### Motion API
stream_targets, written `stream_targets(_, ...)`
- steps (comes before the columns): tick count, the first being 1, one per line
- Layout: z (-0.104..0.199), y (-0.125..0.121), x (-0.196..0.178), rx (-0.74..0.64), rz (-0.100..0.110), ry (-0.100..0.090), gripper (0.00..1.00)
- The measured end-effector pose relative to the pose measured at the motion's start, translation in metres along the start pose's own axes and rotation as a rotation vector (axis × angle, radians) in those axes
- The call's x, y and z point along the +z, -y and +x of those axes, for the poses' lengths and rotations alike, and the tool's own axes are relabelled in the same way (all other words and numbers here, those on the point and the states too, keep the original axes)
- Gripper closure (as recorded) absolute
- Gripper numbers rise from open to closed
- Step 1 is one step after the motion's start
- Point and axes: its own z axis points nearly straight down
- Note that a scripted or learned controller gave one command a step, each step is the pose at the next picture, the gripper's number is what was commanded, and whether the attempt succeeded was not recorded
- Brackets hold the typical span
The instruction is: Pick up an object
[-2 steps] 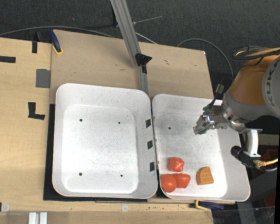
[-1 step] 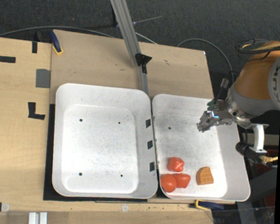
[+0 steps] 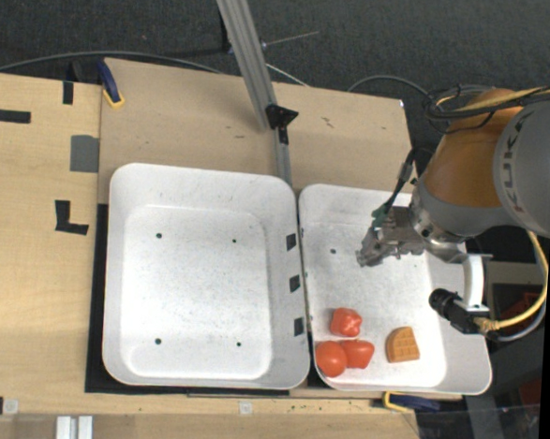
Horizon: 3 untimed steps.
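In the right bin (image 3: 346,214) several small objects lie near the front edge: a red piece (image 3: 346,322), two more red pieces (image 3: 343,356) touching each other below it, and an orange-brown block (image 3: 402,345) to their right. My gripper (image 3: 370,255) hangs over the middle of the right bin, above and behind these objects, well apart from them. I see nothing between its fingers.
The left bin (image 3: 196,274) sits beside the right one, joined by dark clips along the shared edge. A slanted metal pole (image 3: 253,58) rises from the bench behind the bins. The arm's grey and orange body (image 3: 476,172) overhangs the right bin's far right corner.
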Motion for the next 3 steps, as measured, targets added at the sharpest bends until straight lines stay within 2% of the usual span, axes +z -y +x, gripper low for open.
stream_targets(2,0.114,0.012,-0.023,-0.004,-0.002,0.000,1.00)
stream_targets(3,0.160,0.026,-0.022,-0.002,0.001,0.001,1.00)
